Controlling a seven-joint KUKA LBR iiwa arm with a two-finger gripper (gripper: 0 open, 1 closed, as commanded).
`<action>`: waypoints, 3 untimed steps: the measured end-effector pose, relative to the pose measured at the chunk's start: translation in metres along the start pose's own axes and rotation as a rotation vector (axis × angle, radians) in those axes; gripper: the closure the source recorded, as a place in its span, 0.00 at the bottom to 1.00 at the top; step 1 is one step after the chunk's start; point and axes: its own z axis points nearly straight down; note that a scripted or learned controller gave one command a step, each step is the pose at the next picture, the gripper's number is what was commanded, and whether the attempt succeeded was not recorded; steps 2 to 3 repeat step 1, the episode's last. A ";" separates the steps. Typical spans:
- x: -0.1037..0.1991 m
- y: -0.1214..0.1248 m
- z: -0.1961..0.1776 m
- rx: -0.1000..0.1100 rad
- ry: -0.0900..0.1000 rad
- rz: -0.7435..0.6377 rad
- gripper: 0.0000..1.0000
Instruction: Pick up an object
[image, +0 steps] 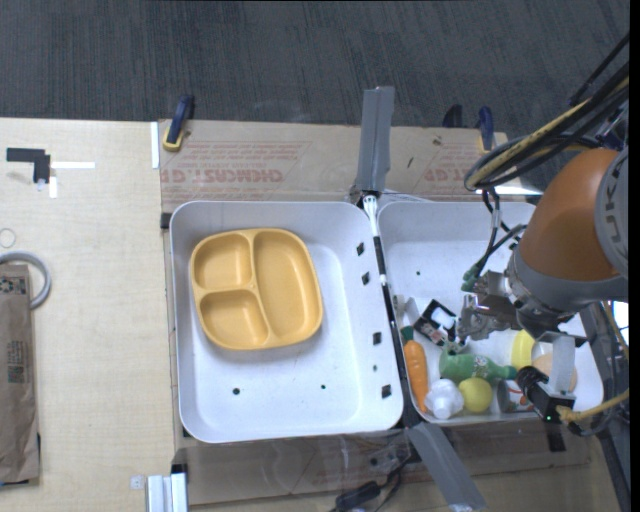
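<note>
A cluster of small objects lies in the near part of the right bin (430, 250), and this is where anything to be picked up sits. At the left of the cluster an orange carrot (416, 366) lies along the bin's left wall, pointing near to far. Just right of it, at the near edge, rests a white lumpy object (443, 400), touching a yellow ball-like fruit (477, 394). A green object (462, 364) sits just beyond those two, and a small black-and-white item (432, 322) lies a little farther back, near the carrot's far end. A yellow object (521, 349) shows at the right of the heap, partly hidden by the arm.

The gripper (470, 325) hangs low over this cluster, just above the green object, with its metal parts mixed in among the items. Whether its fingers are spread or pressed together cannot be told, nor whether anything sits between them. Behind it the arm's orange band (575, 225) and grey wrist fill the right side of the bin, with black and yellow cables (540, 135) looping away to the far right.

The left bin (340, 400) holds a yellow three-compartment plate (257, 288), lying flat in its far-left part, well apart from the cluster. A grey divider bar (375, 145) runs between the bins at the far side, over brown cardboard (260, 165).
</note>
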 end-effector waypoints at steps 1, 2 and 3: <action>0.000 0.000 0.000 0.000 -0.001 0.000 0.00; 0.000 0.000 0.000 0.000 -0.001 0.000 0.00; 0.000 0.000 0.000 0.000 -0.001 0.000 0.00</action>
